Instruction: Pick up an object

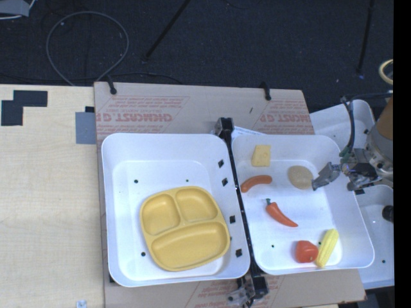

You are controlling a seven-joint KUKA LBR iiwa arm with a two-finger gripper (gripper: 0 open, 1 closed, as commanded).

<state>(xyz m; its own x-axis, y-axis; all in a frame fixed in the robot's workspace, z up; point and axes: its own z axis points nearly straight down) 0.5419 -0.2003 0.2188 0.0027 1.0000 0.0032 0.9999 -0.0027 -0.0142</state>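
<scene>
The right bin [350, 233] holds several toy foods: a yellow cheese cube [261, 155], a beige potato-like piece [299, 177], an orange-red sausage [256, 183], a red chili pepper [280, 213], a red tomato [306, 251] and a yellow corn cob [327, 247] leaning against it. My gripper [340, 178] hangs at the bin's right edge, just right of the beige piece, fingers spread and open with nothing between them.
The left bin [122, 165] carries a yellow divided plate [184, 227]. A black divider [232, 191] separates the two bins. Cardboard [192, 111] lies under both bins, and the wooden bench [45, 197] extends left.
</scene>
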